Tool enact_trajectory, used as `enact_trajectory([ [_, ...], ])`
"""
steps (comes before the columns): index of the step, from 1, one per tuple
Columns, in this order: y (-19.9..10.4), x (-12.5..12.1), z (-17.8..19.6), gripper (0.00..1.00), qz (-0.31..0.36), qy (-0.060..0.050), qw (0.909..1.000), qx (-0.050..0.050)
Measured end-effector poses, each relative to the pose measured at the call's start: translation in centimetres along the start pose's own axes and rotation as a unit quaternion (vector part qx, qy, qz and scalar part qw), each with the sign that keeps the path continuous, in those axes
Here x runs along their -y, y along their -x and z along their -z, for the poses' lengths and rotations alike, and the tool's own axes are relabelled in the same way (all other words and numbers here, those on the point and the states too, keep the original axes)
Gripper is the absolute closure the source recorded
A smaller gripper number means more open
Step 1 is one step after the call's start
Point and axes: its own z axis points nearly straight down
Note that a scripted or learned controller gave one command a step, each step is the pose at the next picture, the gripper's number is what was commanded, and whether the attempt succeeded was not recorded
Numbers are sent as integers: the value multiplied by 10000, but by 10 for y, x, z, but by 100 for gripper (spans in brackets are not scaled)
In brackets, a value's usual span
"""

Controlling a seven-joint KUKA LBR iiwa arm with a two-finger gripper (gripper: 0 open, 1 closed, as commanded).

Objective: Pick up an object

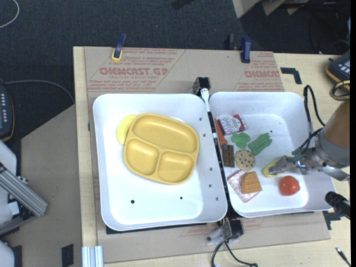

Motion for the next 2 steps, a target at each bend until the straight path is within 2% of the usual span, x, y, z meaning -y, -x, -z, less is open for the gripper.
enact_trajectory([
  [1, 0, -1, 11, 100, 3, 33, 10000, 16],
  [2, -2, -6, 68, 100, -1, -16, 10000, 33],
])
